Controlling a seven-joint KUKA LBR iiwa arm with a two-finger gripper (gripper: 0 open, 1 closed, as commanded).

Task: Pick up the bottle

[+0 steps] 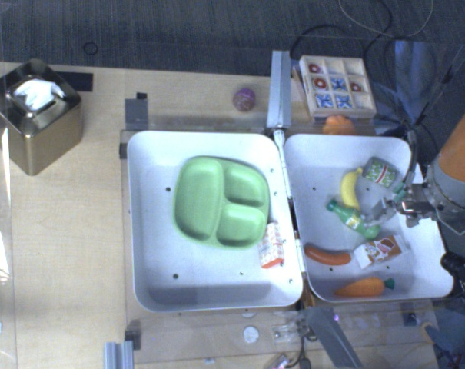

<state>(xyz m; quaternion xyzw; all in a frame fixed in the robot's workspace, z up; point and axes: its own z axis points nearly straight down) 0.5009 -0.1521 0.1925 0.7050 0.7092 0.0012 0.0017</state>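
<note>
The bottle (349, 216) is small and green. It lies on its side in the middle of the right bin (424, 271), its length running from upper left to lower right. My gripper (384, 205) reaches in from the right and hovers just right of and above the bottle's lower end, close to it. Nothing shows in the gripper's hold. A yellow banana (350, 190) lies right behind the bottle, nearly touching it.
The right bin also holds a green-and-white can (380, 173), a sausage (328, 255), a carrot (360, 287) and a small brown carton (379, 250). In the left bin (151, 283) are a green divided tray (220, 201) and a red-and-white carton (272, 246). A game board (338, 87) sits behind the bins.
</note>
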